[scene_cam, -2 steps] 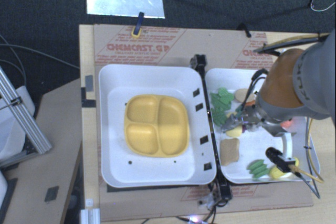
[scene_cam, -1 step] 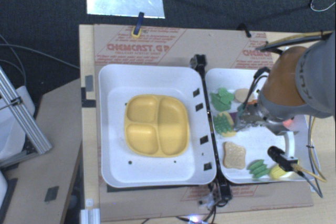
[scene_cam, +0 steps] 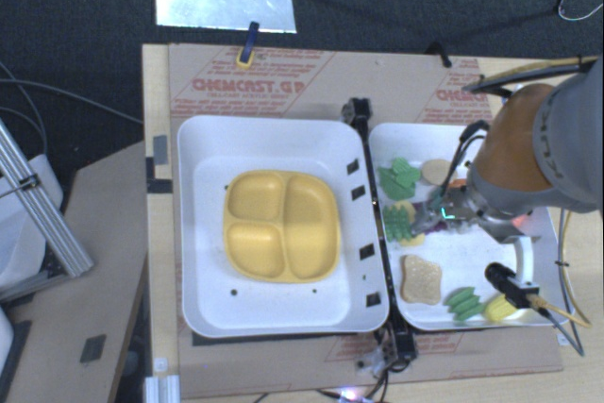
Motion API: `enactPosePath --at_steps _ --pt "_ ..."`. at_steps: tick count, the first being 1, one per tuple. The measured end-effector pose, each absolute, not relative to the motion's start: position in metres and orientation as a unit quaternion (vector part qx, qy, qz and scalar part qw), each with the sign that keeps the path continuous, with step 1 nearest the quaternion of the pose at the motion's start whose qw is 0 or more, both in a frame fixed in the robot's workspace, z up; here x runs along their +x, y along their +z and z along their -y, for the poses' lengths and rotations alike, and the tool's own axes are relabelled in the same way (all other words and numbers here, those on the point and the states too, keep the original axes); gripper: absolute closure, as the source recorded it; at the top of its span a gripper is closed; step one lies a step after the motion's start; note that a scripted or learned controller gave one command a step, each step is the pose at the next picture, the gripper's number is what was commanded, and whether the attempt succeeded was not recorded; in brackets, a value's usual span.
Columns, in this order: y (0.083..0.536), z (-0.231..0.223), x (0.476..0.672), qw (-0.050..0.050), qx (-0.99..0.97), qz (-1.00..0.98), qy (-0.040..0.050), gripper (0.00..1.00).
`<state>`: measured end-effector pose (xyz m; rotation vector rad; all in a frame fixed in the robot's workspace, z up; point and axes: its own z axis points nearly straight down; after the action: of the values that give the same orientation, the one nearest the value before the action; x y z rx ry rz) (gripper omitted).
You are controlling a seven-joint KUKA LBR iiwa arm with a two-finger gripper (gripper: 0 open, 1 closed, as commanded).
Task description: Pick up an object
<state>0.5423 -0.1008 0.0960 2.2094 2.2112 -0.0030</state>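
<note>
Toy food fills the right bin (scene_cam: 528, 321), and any one piece would satisfy the task: a dark green leafy piece (scene_cam: 397, 222) lies against the bin's left side, a lighter green piece (scene_cam: 400, 176) sits just above it, a pale round piece (scene_cam: 435, 171) rests beside that, and along the front edge lie a slice of toy bread (scene_cam: 421, 278), a green pod (scene_cam: 462, 301) and a yellow piece (scene_cam: 500, 306). The gripper (scene_cam: 444, 212) hangs just right of the dark green piece, so that piece looks like the likeliest target. To do the step well, the arm would probably need to centre over a single piece, drop straight down and close around its narrow side, keeping clear of the neighbours, since the two green pieces lie close together and a grab between them could push both away. Whether the pincer is open or closed cannot be told from this view, and nothing is seen gripped. The arm (scene_cam: 538, 156) reaches in from the right, its bulky wrist hanging over the bin's upper half. The left bin (scene_cam: 203, 203) holds a yellow divided tray (scene_cam: 281, 226), well apart from the action.
</note>
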Motion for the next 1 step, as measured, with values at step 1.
enactPosePath --at_steps 1 --pt "0.0837 0.1483 0.5031 0.000 0.709 -0.706 -0.0014 0.00"
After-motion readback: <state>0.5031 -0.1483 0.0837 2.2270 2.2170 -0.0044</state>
